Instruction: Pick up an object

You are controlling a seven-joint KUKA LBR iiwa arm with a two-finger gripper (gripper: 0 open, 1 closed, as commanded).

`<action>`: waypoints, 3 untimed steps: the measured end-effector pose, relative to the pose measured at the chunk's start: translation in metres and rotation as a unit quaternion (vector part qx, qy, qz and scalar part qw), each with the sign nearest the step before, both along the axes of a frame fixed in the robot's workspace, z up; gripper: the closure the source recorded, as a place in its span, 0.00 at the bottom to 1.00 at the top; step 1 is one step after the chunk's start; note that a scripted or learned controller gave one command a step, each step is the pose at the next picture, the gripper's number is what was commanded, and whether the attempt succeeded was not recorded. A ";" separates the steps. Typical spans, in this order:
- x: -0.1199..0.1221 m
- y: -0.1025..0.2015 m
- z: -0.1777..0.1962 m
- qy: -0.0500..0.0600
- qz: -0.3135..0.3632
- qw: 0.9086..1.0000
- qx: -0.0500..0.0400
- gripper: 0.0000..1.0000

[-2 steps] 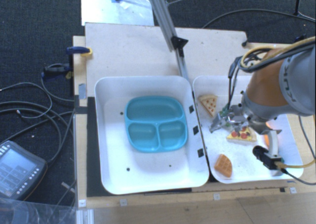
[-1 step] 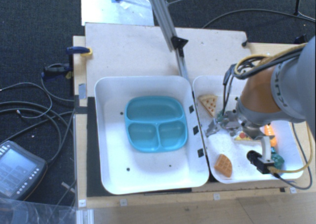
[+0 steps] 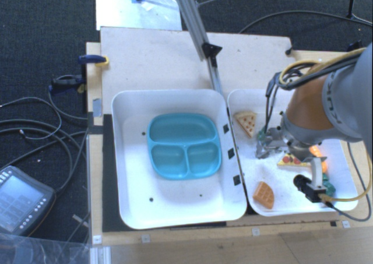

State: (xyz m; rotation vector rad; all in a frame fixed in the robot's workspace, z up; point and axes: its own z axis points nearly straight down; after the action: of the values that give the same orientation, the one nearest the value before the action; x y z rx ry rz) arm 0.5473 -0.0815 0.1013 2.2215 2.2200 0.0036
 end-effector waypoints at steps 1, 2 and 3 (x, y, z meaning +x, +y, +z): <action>0.003 -0.003 0.064 -0.003 0.003 1.000 -0.001 1.00; 0.009 -0.007 0.127 -0.004 0.003 1.000 -0.001 1.00; 0.011 -0.008 0.182 -0.003 0.003 1.000 -0.001 1.00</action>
State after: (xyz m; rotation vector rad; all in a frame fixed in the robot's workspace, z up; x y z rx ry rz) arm 0.5587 -0.0892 0.2829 2.2102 2.2231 0.0080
